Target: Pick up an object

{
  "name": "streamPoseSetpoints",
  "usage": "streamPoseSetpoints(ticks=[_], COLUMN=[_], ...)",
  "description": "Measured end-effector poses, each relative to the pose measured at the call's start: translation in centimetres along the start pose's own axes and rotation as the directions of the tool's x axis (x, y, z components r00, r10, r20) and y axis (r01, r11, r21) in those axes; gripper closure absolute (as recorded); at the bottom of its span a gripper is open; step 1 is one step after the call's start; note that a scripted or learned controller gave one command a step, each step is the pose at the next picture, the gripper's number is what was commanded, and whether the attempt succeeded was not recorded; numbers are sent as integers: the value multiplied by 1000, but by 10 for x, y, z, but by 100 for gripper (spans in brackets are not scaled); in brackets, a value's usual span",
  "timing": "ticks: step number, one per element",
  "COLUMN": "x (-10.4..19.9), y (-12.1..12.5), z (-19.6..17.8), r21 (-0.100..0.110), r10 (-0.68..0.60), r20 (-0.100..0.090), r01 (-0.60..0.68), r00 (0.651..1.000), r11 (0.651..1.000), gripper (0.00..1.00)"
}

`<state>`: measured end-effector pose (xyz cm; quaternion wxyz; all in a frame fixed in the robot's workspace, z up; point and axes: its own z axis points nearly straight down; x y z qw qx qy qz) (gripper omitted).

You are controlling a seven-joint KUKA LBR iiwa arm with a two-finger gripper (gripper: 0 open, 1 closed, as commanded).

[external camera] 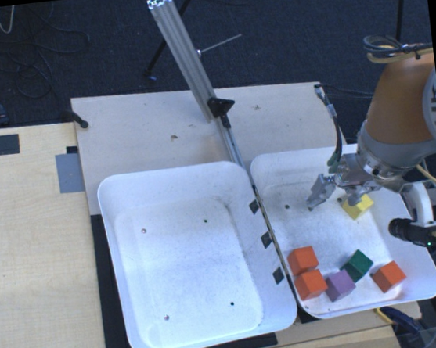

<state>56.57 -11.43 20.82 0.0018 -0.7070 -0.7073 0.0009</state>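
Note:
My gripper (337,192) hangs low over the middle of the right bin (290,170) and stands open, with one grey finger (317,193) pointing down to the left. A yellow block (358,206) lies right under its right side, partly hidden by it, and is not visibly between the fingers. Along the bin's front lie two orange cubes (303,260) (310,284), a purple cube (340,284), a green cube (359,264) and a third orange cube (388,276).
The left bin (172,176) adjoins the right one along a divider with black clips (265,238). A slanted aluminium post (188,55) rises behind the bins. The arm's orange band (402,103) fills the right side.

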Motion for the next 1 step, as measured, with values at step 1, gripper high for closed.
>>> streamPoseSetpoints(ticks=[1], x=[-79], y=[17], z=[-54], r21=[-8], r10=[5], r20=[6], r01=[-5], r00=[1000], r11=[1000], gripper=[0])
